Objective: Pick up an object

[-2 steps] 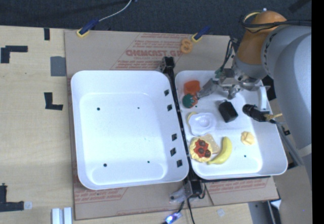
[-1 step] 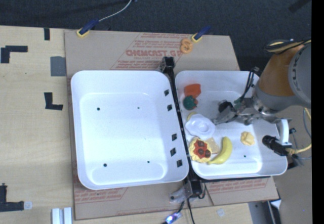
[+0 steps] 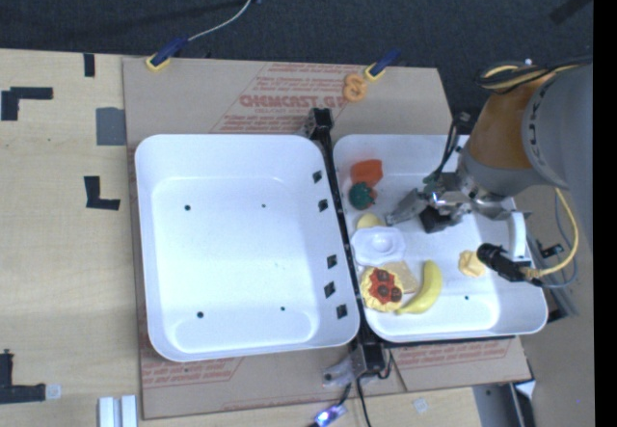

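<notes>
My gripper (image 3: 416, 217) hangs over the middle of the right bin (image 3: 482, 314), open, with nothing between its fingers. Left of it, along the bin's left side, lie an orange block (image 3: 366, 170), a green ball (image 3: 362, 193), a small yellow piece (image 3: 368, 221) and a white round cup (image 3: 379, 244). Nearer the front are a toast slice with red topping (image 3: 386, 284) and a banana (image 3: 425, 288). A small yellow item (image 3: 470, 263) sits below and right of the gripper.
The left bin (image 3: 231, 242) stands beside the right one, with a black divider clip (image 3: 320, 121) between them at the back. An orange ring (image 3: 355, 87) lies on the cardboard behind the bins. Cables (image 3: 540, 266) loop off the arm at the right.
</notes>
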Robot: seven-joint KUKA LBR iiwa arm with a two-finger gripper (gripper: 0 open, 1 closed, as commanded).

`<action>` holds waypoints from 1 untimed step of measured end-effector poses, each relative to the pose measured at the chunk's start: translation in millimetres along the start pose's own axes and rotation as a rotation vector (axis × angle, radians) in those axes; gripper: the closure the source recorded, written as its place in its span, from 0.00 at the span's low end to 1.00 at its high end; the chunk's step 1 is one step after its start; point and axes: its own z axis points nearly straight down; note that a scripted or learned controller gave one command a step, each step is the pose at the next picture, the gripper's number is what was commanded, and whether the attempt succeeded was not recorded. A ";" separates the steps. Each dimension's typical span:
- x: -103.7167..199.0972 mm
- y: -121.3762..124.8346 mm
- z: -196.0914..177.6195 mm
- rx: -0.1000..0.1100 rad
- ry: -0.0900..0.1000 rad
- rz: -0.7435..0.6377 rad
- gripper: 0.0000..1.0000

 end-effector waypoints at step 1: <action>13.1 74.6 0.6 0.011 0.000 -0.006 0.00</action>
